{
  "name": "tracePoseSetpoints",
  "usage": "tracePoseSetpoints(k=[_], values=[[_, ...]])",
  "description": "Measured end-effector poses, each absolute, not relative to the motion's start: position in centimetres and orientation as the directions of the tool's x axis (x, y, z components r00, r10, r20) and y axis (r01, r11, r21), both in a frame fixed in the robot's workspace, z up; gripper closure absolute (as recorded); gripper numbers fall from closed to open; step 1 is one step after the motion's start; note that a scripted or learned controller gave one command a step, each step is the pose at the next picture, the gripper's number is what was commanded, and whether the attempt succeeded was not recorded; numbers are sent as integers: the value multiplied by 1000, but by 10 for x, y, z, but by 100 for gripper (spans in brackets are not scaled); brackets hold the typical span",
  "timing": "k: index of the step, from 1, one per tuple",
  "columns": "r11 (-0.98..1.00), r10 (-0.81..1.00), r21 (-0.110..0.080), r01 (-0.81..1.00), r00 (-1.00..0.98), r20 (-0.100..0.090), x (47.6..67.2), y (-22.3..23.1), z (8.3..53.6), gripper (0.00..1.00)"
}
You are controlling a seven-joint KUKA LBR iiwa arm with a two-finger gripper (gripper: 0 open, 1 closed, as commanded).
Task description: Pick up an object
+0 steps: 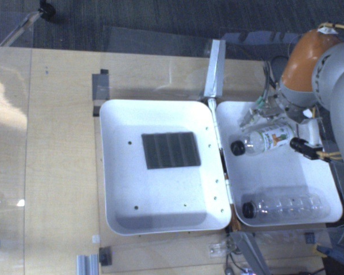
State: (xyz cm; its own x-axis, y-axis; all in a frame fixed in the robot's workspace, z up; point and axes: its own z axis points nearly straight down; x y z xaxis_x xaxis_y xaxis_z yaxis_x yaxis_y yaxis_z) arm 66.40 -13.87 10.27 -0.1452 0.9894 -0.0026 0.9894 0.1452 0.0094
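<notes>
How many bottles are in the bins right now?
2, both in the right bin: one bottle lies near the middle, just below the gripper; the other bottle lies along the near wall. The arm may hide more.

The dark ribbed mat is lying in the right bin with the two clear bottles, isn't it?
Not quite. The camera view shows the dark ribbed mat lying alone in the left bin. The two clear bottles are in the right bin: one with a label near the arm's hand, and a longer one by the near wall.
</notes>
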Motion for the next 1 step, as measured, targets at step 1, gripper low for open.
tracePoseSetpoints(k=[1], values=[[270,963,8,963,-270,-2,630,-133,88,0]])
